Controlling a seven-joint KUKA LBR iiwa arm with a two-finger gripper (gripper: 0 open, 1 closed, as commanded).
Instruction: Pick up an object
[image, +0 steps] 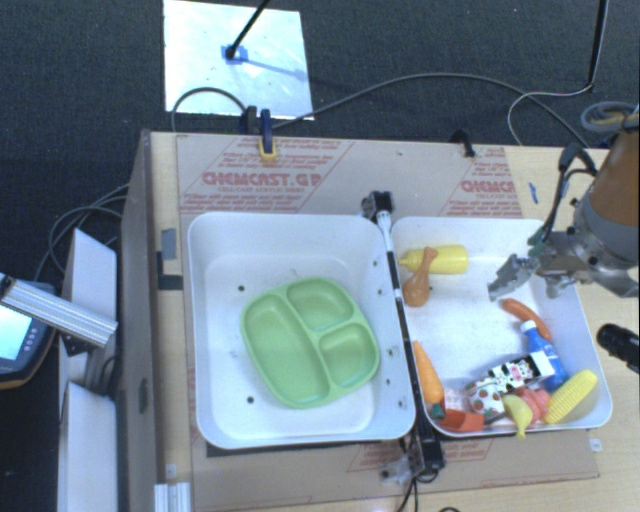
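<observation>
Nearest the front rim of the right-hand shallow white plastic bin (596, 330): a heap of small plastic toy foods, touching one another. Items: yellow corn cob (570, 396); yellow banana-like piece (518, 412); red-and-white spotted piece (487, 398); black-and-white block (515, 373); blue-and-white bottle (541, 354); long orange carrot (427, 374) lying along the dividing wall. Judged light, rigid, smooth, so apt to slip; crowded, poor finger access.

Mid bin: small orange carrot-shaped toy (524, 313), just beside the bottle, otherwise free. Best candidate; take across its narrow middle.

Left bin (205, 330): pale green three-compartment plastic tray (310, 342), broad and flat, awkward to grip.

Far end, right bin: yellow cylinder (441, 259) with orange spoon-shaped piece (419, 281) leaning on it.

Gripper (512, 272): poised above the small carrot, carrying nothing visible; finger spread cannot be made out.
</observation>
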